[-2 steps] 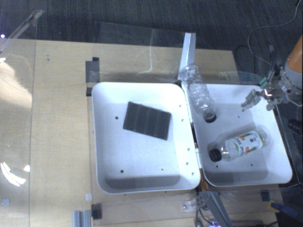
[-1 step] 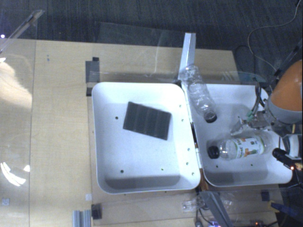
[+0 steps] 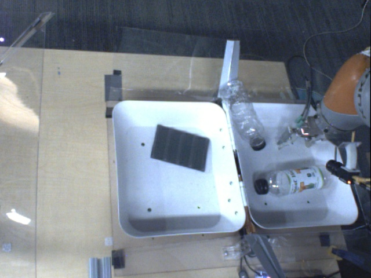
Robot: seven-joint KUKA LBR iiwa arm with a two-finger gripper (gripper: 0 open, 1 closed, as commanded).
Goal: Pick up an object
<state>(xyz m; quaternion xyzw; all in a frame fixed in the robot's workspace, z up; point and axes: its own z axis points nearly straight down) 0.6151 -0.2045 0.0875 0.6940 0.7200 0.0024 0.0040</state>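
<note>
The gripper (image 3: 297, 133) hangs over the right white bin's (image 3: 348, 213) far edge; whether it is open, I cannot tell. Near its front edge lies a clear plastic bottle with a black cap and printed label (image 3: 291, 181); another, crumpled and unlabelled (image 3: 244, 116), leans at the far-left corner. Round, slick bottles could roll or squirt free.

A pale wooden bench (image 3: 64, 172) carried 2 shallow white bins side by side, their inner rims touching. The left bin (image 3: 124, 201) sat near the bench's middle, the right bin (image 3: 342, 210) just beside it toward the right edge. Small black brackets (image 3: 114, 87) stood on the wood at the left bin's corners. A clear plastic sheet (image 3: 23, 126) lay over the bench's left part.
</note>
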